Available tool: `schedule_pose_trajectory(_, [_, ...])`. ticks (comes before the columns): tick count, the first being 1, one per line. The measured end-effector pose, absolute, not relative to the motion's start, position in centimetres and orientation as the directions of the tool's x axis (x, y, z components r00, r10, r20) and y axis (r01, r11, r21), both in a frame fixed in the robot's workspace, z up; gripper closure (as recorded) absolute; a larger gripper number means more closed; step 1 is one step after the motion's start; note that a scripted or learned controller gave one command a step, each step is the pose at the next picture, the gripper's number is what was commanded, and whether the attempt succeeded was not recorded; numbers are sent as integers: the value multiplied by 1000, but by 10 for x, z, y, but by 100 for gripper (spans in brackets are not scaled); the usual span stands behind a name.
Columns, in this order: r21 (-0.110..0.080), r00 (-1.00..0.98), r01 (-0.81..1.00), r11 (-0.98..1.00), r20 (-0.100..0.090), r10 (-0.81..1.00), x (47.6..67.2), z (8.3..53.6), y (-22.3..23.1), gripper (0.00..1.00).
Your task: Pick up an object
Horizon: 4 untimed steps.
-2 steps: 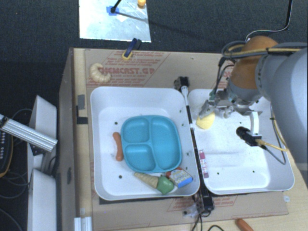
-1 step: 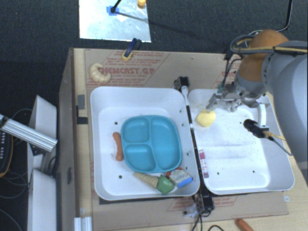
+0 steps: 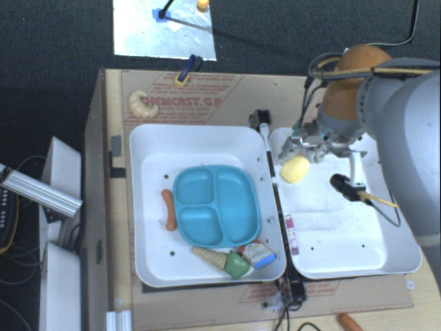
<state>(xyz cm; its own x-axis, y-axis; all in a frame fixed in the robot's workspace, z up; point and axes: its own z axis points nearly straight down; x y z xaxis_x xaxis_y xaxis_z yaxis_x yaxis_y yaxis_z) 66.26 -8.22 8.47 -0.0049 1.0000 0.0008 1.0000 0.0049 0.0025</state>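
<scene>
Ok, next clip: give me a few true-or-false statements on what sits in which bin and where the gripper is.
1. The blue divided plastic plate lies in the left white bin. True.
2. The pale yellow lemon-shaped object lies in the left bin. False: it is in the right white bin.
3. The orange sausage-shaped toy lies on the plate. False: it lies beside it, on the bin floor.
4. The gripper is above the right bin, near the yellow object. True.

A blue divided plate [image 3: 216, 207] lies in the left bin [image 3: 148, 185], well left of the tool [image 3: 311, 145]. An orange sausage [image 3: 169, 209] lies beside the plate's far side; a green cone [image 3: 222, 260] sits below it.
</scene>
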Motion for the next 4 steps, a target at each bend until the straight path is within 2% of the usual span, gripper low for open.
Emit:
schedule_pose_trajectory(1, [5, -7, 1000, 7, -1, 1000, 663, 96, -83, 100])
schedule_pose_trajectory(2, [5, -8, 1000, 8, -1, 1000, 663, 96, -83, 0])
schedule_pose_trajectory(3, [2, -1, 1000, 1, -1, 1000, 656, 85, -87, 0])
schedule_pose_trajectory(4, [3, -3, 1000, 3, 0, 1000, 669, 85, -95, 0])
